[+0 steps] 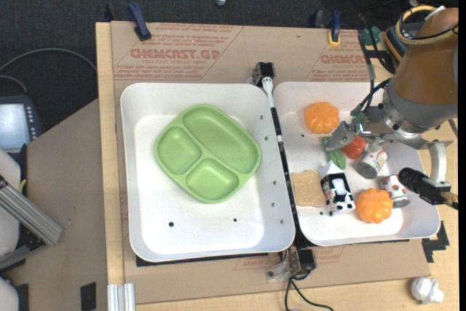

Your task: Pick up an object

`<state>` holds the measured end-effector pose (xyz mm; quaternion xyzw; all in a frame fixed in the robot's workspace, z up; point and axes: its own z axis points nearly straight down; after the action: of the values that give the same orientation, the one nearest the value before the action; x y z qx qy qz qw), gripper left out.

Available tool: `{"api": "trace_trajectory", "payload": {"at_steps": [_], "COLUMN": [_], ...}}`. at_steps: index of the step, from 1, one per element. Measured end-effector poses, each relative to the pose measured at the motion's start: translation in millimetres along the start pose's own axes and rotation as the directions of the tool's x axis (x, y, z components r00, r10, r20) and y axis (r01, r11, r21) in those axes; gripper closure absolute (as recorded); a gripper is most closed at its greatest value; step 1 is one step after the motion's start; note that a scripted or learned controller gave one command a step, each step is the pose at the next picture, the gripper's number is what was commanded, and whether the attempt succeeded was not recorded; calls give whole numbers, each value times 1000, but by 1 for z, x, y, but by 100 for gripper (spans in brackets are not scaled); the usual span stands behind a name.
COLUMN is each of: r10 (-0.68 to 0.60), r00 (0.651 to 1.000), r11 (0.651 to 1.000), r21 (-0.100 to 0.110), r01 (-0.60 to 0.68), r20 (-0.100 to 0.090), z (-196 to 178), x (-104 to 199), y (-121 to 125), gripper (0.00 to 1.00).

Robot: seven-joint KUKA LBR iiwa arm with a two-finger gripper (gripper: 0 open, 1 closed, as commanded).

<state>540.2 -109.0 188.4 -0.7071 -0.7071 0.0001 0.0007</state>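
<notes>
In the right bin (312, 223), gripper (348, 138) over red-green toy (348, 150), long axis left-near to right-far; finger state: can't tell.

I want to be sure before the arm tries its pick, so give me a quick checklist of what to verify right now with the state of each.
1. Gripper over the right bin, where the objects lie: ok.
2. Something held between the fingers: cannot tell; the arm covers them.
3. Nearest targets, the red piece and green piece, free of neighbours: not ok; they touch each other.
4. Upper orange pumpkin standing apart as an easier pick: ok.
5. Lower orange pumpkin clear of clutter: not ok; the black-and-white toy sits against it.
6. Green divided plate in the left bin, away from the arm's path: ok.
</notes>
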Motion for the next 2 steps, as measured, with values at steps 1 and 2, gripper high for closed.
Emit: {"api": "trace_trajectory", "payload": {"at_steps": [1,2], "r10": [-3,-1], "r00": [1000,1000], "r11": [1000,1000], "r21": [0,7], "r01": [3,1], "r20": [-2,-2], "z": [-64,8], "x": [41,62], "y": [-63,-62], "gripper": [0,0]}}
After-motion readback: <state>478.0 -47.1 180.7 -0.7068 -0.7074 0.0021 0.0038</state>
